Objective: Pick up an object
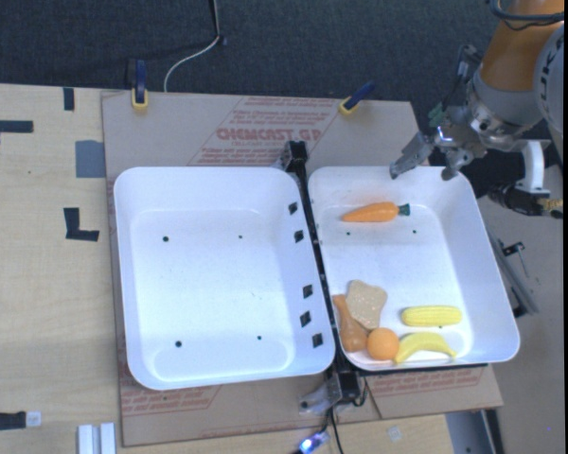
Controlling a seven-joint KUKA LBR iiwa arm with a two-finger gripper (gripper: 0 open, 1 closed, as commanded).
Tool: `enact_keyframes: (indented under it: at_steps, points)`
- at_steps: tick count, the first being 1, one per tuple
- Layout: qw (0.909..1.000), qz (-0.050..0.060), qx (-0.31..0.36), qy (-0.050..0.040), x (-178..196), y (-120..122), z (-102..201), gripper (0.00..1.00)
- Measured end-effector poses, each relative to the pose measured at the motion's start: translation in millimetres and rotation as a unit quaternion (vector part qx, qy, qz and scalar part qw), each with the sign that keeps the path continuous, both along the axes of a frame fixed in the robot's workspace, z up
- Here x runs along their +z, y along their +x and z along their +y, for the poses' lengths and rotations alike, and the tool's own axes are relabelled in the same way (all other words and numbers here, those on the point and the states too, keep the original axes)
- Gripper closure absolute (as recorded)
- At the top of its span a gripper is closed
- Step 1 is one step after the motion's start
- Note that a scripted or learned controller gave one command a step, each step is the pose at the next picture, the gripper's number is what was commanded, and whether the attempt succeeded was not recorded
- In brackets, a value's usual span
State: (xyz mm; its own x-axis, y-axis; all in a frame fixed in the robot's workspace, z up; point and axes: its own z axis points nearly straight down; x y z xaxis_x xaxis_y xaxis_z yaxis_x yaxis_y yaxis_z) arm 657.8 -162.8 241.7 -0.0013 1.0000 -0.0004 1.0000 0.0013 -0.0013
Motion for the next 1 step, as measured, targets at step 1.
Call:
enact_keyframes:
  at_steps: [1]
  points:
    - [0.9999, -0.010, 0.003, -0.0010, 157.2, 12.8, 47.1, 0.00]
